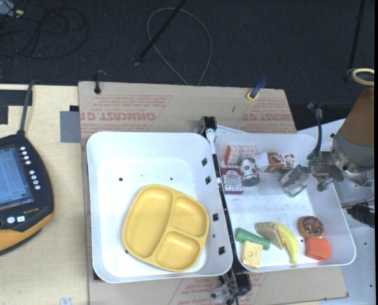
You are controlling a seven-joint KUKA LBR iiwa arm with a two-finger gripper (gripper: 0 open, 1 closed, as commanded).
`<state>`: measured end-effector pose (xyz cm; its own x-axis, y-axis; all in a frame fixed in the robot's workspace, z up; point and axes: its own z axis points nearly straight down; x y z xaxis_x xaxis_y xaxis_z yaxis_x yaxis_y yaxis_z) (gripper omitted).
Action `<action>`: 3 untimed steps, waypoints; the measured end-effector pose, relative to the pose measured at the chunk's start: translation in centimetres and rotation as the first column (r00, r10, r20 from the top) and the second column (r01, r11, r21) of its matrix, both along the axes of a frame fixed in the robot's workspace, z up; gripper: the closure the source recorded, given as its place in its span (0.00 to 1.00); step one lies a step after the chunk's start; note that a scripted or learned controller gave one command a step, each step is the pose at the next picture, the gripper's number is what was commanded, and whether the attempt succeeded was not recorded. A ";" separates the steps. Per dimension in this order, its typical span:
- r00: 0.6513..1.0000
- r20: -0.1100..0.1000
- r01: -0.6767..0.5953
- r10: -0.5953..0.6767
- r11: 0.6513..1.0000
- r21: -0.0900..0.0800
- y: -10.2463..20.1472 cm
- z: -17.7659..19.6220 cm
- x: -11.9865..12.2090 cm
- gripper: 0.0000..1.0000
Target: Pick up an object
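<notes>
While the gripper (295,182) hangs over the right bin (341,224), finger state indiscernible, the nearest object, a small can (249,171), lies to its left.

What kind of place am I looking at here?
Probably a robotics lab test bench: a robot arm reaches over two white bins, one with toy food like a banana, and a handheld control pad lies nearby.

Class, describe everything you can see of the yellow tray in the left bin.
The yellow tray is a rounded, plastic-looking dish moulded into three compartments: one long at its left, two smaller at its right. It lies flat and right way up, turned at a slant, on the floor of the left bin, towards the near right corner. Its compartments hold nothing. Only the bin touches it.
</notes>
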<state>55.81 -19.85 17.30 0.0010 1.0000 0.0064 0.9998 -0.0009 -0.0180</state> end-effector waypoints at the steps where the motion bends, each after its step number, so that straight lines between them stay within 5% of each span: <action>1: 1.000 0.019 -0.001 0.002 1.000 -0.007 -0.9 -2.6 6.3 0.00; 2: 1.000 -0.002 -0.010 0.010 1.000 -0.001 -1.3 -8.7 8.4 0.00; 3: 1.000 0.005 -0.004 0.004 1.000 -0.006 -1.3 -8.4 8.3 0.00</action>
